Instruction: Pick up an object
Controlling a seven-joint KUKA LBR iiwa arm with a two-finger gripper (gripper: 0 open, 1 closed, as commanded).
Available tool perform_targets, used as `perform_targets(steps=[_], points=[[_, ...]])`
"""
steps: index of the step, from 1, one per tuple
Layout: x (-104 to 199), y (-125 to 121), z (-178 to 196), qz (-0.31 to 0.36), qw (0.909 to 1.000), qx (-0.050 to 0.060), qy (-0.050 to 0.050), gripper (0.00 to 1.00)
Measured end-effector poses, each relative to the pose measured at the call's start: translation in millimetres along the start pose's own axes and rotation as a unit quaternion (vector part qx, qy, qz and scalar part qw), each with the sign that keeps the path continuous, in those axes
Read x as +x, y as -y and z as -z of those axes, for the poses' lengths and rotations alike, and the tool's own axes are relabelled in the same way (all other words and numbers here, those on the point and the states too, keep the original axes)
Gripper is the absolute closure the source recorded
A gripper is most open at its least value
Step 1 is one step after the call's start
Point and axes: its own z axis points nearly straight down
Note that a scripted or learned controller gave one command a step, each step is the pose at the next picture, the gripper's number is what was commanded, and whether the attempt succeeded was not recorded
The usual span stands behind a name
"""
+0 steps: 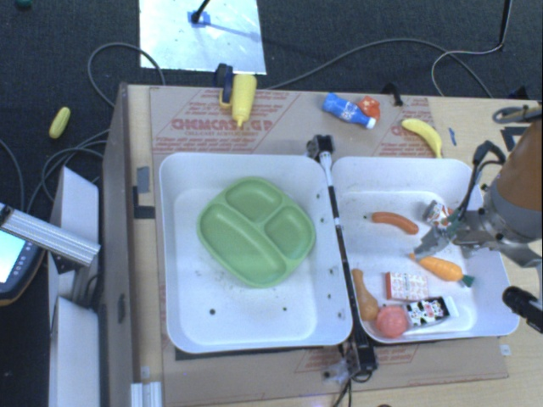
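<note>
Left bin (pixel 182 227) just has the green tray (pixel 256 231); right bin (pixel 462 176) holds sausage (pixel 395 221), carrot (pixel 441 267), box (pixel 407 285), red ball (pixel 391 321); gripper (pixel 443 231) low over the carrot's left end, jaws' state unreadable, nothing visibly held, so still approach: next, settle on carrot and close.

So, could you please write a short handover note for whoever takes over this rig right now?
End effector: low in the right bin, by the carrot; grip state unclear, nothing visibly held.
Right bin: hot dog, carrot, red-and-white box, black-and-white packet, pink ball, tan piece.
Left bin: green divided plate.
Done: no pick yet.
Left: grasp and lift one object.
</note>
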Motion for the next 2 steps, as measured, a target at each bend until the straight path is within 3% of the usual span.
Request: perform_targets(steps=[1,2], points=[[-27,-31,-127,-0.001,1.0,0.0,0.0,0.0],[-27,-31,-116,0.0,1.0,-0.001,0.0,1.0]])
